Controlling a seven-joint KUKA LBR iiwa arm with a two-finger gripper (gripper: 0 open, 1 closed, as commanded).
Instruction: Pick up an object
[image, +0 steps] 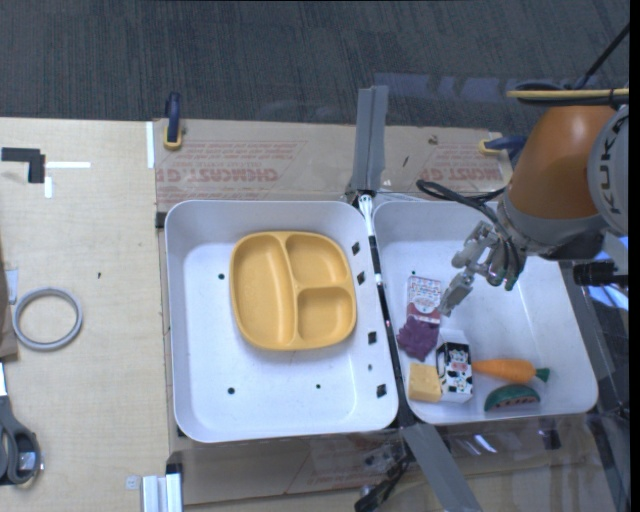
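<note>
My gripper (481, 284) hangs over the middle of the right bin (560, 330), open, with nothing between its fingers. One fingertip (452, 299) points down-left, close beside a small white packet with pink print (425, 292). Below the packet lies a purple bunch of grapes (418, 337). Along the bin's front edge sit a yellow cheese block (425, 384), a cow-patterned milk carton (456, 371), an orange carrot (508, 370) and a watermelon slice (512, 398).
The left bin (200, 380) holds a yellow divided plate (294, 290). A raised wall (372, 290) separates the two bins. On the bench to the left lie a grey tape roll (45, 318) and scissors (15, 455).
</note>
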